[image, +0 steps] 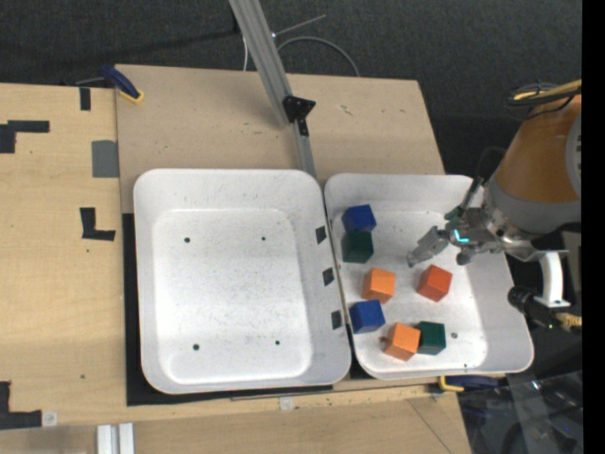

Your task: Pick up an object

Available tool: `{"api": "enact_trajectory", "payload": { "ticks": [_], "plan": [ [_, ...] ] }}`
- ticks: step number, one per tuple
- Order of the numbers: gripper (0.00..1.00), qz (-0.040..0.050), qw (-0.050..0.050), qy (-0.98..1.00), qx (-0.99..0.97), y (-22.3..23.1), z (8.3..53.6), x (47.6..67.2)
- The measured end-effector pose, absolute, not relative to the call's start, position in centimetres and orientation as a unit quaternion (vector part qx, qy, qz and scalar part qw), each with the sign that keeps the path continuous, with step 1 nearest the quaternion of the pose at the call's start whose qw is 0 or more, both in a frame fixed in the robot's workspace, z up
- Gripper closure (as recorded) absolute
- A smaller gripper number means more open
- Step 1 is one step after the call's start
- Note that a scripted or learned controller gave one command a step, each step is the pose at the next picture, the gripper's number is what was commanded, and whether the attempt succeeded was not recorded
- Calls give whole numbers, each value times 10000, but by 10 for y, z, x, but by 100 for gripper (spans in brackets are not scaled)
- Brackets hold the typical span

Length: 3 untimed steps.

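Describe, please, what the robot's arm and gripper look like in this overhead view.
The arm enters from the right as a rounded segment with a broad orange band and grey casing below it. The gripper is small, metallic grey and dark, with slim fingers and a tiny teal-blue light glowing on its body. A white bracket-like part sits beside the wrist.

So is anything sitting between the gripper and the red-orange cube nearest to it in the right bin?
Nothing visible. The gripper hangs over bare floor of the right white bin, and the red-orange cube sits just below it in the view with open floor between. The orange cube lies further left, off that line.
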State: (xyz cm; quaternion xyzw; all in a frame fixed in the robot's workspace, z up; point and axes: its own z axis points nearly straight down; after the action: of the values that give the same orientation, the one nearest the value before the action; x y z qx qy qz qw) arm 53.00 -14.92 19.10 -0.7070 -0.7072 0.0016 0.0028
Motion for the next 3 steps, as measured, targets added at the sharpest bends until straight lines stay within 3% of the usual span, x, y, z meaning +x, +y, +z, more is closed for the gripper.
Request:
{"api": "enact_trajectory", "payload": {
  "ticks": [1,2,3],
  "plan": [
    [0,3,8,-7077,-7065,-149,193,531],
    [0,20,21,-7073,-7069,-154,147,534],
    [0,-27,-88,-7072,-7070,-157,118,539]
  ]
}}
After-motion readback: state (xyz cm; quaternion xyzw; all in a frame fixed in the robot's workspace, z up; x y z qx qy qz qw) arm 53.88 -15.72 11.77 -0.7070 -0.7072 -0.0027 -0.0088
